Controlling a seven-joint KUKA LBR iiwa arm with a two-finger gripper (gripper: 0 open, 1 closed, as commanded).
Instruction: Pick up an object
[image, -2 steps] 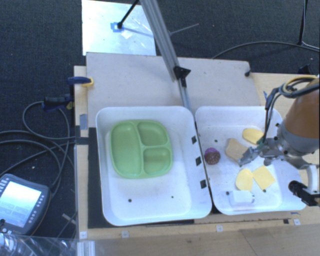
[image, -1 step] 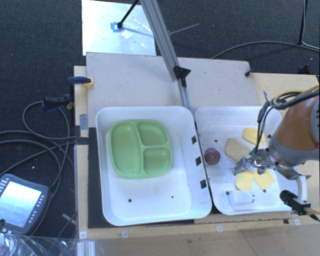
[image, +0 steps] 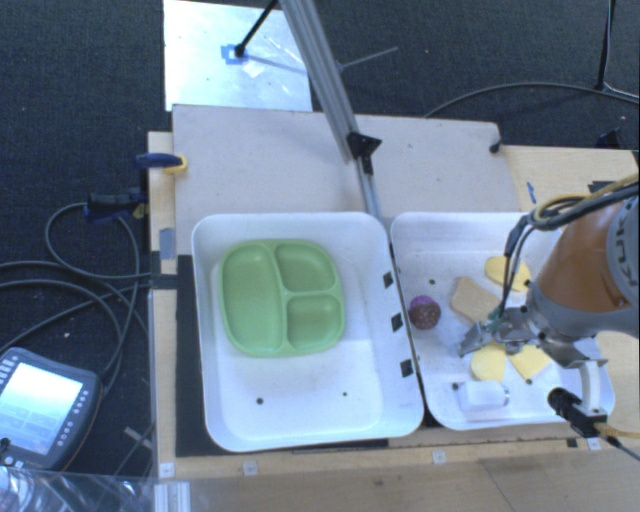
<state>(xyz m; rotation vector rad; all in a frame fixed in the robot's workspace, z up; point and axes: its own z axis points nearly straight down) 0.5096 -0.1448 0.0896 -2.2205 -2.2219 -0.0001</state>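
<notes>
Left bin (image: 215, 400): shallow white plastic; a green three-compartment tray (image: 282, 298) lies flat at its centre, smooth and rounded.
Right bin (image: 410, 240): same white plastic, holding the loose pieces.
Purple ball (image: 424, 312): small, round, dull; at nine o'clock in that bin, near the dividing wall.
Tan block (image: 470, 298): flat, matte, long axis running ten to four o'clock.
Yellow pieces (image: 488, 366): soft-looking, rounded, just at six o'clock of the tool.
White block (image: 482, 396): low, at five o'clock in the bin.
Gripper (image: 495, 335): low over the yellow pieces; whether spread or pinched, I cannot tell.
Likely target: the nearest yellow piece, directly below the tool.
</notes>
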